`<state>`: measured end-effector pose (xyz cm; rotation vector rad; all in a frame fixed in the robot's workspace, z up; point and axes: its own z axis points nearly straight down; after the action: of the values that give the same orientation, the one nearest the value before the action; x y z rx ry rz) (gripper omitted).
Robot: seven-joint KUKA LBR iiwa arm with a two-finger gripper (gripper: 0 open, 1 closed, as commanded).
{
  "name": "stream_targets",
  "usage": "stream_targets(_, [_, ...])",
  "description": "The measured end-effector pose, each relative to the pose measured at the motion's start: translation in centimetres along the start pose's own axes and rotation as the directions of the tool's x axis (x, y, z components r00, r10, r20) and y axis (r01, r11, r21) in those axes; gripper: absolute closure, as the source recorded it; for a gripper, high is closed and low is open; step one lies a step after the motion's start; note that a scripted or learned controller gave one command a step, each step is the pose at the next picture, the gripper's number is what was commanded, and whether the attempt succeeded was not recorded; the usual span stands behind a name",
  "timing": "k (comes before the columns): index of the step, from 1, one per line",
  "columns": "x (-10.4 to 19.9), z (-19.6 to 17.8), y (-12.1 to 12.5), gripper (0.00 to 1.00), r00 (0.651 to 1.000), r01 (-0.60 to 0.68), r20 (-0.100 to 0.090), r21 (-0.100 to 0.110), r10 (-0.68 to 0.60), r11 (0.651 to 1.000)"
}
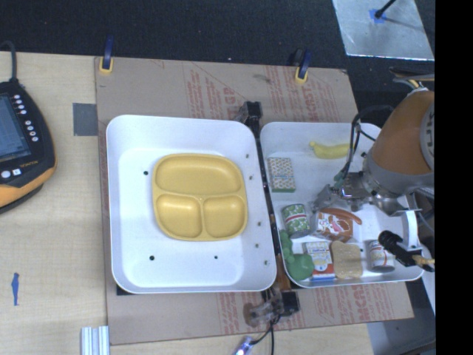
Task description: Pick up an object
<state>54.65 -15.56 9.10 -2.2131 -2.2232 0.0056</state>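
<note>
The arm (403, 143) reaches into the right bin (295, 135), placing the gripper (330, 195) low over the bin's centre; whether it is wide, narrow or holding anything cannot be determined. The right bin contains a yellow banana (329, 149), a patterned card (281, 174), a green can (294, 219) and several packets. The left bin (133, 198) contains 1 yellow divided tray (199, 196).
</note>
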Motion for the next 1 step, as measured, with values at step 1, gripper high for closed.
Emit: stream_targets(1, [1.37, -0.16, 8.66, 0.0, 1.0, -0.002, 0.0, -0.004, 0.002, 1.0])
